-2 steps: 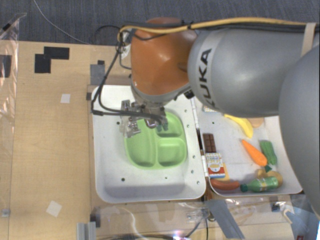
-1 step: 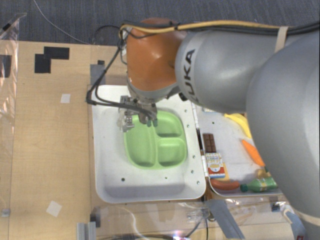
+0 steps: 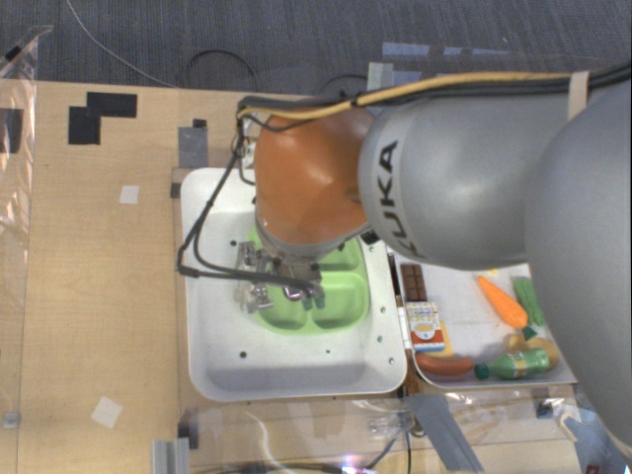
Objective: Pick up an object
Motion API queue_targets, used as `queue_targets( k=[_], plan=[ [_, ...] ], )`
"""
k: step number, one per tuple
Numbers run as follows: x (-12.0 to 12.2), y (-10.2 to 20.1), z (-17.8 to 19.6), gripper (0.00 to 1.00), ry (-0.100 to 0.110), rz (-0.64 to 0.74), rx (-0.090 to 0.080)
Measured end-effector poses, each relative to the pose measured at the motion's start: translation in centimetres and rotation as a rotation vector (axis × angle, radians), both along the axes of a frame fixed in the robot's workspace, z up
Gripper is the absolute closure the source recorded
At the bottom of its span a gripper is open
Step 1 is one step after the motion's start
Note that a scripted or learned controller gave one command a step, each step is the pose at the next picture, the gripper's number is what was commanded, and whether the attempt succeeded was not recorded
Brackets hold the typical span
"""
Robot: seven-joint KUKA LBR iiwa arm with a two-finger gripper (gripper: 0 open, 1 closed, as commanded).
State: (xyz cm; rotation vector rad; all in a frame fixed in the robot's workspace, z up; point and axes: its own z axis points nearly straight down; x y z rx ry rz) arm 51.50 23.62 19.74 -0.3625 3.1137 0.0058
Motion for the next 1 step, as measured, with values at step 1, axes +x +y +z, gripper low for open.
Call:
queue_targets(
  k=[1],
  plan=[
    [0.80,-6.91,5.41,1.00,-0.007,0.254,-0.003]
  ],
)
